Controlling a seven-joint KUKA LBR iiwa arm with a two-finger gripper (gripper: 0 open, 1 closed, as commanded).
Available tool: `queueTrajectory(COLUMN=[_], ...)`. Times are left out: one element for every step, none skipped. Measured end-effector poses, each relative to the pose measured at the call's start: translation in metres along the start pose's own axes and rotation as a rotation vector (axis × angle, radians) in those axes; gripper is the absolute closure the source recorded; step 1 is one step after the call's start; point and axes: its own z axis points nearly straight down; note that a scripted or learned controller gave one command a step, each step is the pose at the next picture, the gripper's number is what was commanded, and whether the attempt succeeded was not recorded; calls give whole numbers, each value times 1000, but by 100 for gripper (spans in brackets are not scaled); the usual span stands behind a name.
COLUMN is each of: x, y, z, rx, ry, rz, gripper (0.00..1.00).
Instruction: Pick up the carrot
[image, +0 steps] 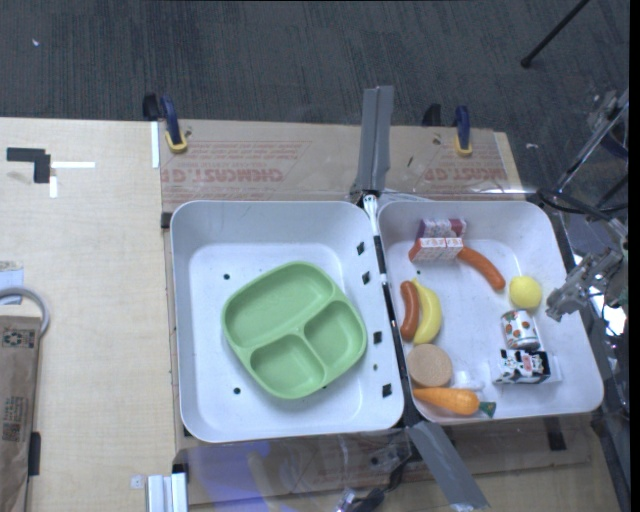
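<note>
The carrot (448, 401) is orange, fat at one end and thin at the other, with a small green tip. It lies flat at the near edge of the right bin (572, 388), just below a round tan cookie (431, 365). A banana (429, 313) and a hot dog (409, 309) lie farther up. The left bin (190, 330) holds a green plate (292, 329). The pincer (572, 296) hangs at the right rim; I cannot tell how open it is.
</note>
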Motion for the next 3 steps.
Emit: queueTrajectory(x=[-1,6,2], y=[1,-6,-1], z=[-5,4,45], rx=[0,2,3], ry=[4,-22,-21], rz=[0,-324,-365], gripper=[100,100,100])
